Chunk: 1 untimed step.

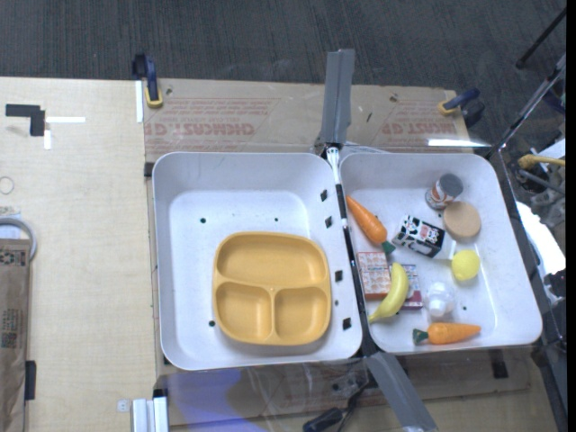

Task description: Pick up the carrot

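Two carrots lie in the right bin [504,241]. One orange carrot [366,220] lies slantwise near the bin's left wall, its green end pointing down and right. A second carrot [449,333] lies flat along the bin's front edge, green end to the left. Nothing touches either carrot from above.
The right bin also holds a banana [392,293] on a red packet [373,266], a black-and-white carton [421,236], a lemon [464,265], a tan disc [462,220], a small can [445,189] and a white piece [438,301]. A yellow divided plate [271,288] sits in the left bin [171,241].
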Each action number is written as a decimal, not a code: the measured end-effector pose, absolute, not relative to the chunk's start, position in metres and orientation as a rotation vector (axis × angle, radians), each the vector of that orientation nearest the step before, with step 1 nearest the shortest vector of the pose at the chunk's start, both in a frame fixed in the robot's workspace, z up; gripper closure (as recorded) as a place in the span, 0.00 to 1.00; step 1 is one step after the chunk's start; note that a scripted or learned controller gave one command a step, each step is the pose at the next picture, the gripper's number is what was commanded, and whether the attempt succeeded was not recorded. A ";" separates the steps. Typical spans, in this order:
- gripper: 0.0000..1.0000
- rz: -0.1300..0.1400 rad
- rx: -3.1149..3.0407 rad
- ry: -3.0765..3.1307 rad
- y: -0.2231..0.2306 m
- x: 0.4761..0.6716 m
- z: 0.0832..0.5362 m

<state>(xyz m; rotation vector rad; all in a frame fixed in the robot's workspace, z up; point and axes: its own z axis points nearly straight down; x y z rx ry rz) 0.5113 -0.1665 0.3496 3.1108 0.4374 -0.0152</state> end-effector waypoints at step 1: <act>1.00 -0.008 3.076 0.640 -0.173 0.530 0.349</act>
